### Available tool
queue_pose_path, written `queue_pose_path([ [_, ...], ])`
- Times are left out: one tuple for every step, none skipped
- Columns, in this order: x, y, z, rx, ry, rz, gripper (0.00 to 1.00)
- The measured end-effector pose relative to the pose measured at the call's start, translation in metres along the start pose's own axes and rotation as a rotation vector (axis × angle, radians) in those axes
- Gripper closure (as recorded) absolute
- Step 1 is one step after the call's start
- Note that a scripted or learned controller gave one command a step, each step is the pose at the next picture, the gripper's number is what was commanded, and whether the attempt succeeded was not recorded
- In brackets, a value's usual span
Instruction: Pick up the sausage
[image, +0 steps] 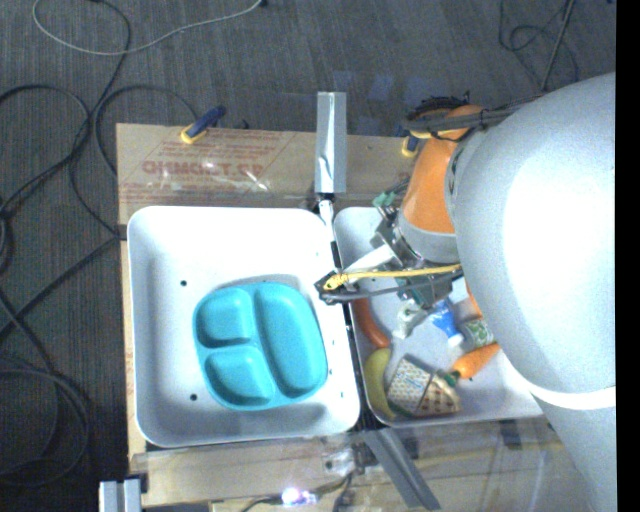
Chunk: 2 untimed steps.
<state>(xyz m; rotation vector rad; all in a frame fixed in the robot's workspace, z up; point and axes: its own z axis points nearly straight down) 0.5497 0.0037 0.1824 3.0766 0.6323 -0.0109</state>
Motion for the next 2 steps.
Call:
queue_pose_path([
  [-0.002, 0.059, 0.0, -0.001, 0.0, 0.2, 0.0],
  [0.032, 0.015, -0.001, 0.003, 0.002, 0.196, 0.0],
])
